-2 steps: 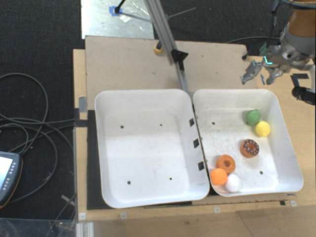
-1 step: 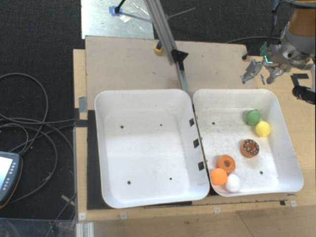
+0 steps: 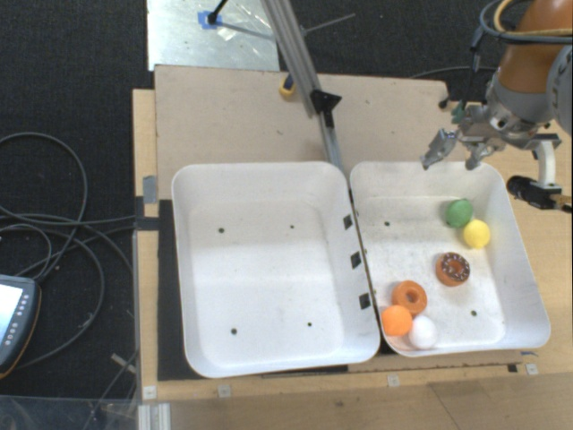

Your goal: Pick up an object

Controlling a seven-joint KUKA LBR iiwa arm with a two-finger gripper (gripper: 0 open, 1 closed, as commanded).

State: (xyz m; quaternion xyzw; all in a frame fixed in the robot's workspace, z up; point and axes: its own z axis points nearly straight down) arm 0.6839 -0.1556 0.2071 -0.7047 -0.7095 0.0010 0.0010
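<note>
The two-finger gripper [image 3: 456, 153] hangs released, fingers spread, above the right white bin's [image 3: 528, 285] far rim. The small round green ball [image 3: 459, 211] lies nearest — best to centre over it, descend straight, clear of the yellow ball [image 3: 476, 234] touching it.

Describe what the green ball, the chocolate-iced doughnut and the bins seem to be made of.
Green ball: probably smooth plastic or foam; even colour, no clear shine.
Chocolate-iced doughnut: likely toy plastic or painted wood; crisp moulded ring.
Bins: seemingly thin white plastic; rounded, formed rims, matte.
</note>
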